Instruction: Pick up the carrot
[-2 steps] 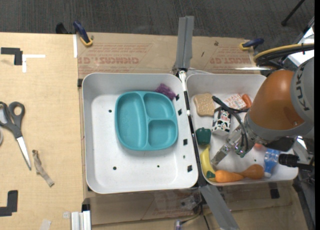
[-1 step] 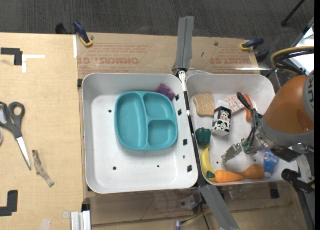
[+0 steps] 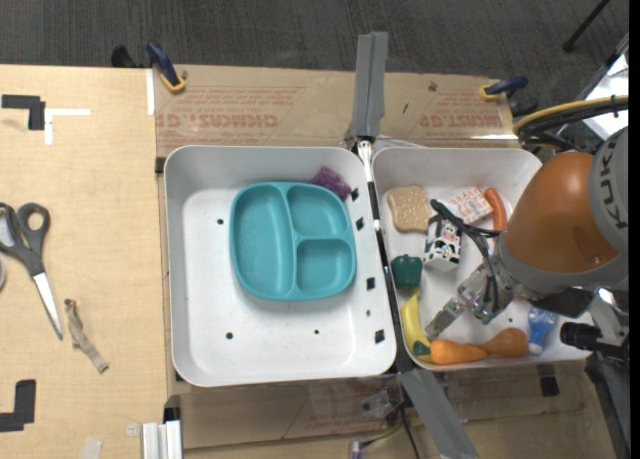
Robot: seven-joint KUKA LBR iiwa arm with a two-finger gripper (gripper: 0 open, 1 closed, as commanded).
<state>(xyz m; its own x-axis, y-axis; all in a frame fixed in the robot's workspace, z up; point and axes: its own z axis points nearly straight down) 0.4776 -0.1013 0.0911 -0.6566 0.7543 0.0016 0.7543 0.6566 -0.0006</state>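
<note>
Camera view: the gripper (image 3: 447, 319) hangs low in the right bin (image 3: 520, 159), just above the carrot (image 3: 478, 348); I cannot tell its state. The smooth orange carrot lies along the bin's near wall beside a banana (image 3: 410, 319). The left bin (image 3: 190, 277) holds a glossy teal divided tray (image 3: 293, 241). Scissors (image 3: 32, 257) rest on the pale wooden bench (image 3: 80, 197).

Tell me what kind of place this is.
Probably a robot test bench in a lab, not a kitchen: two white bins clamped over cardboard, toy food like a carrot, and scissors on the bench.
</note>
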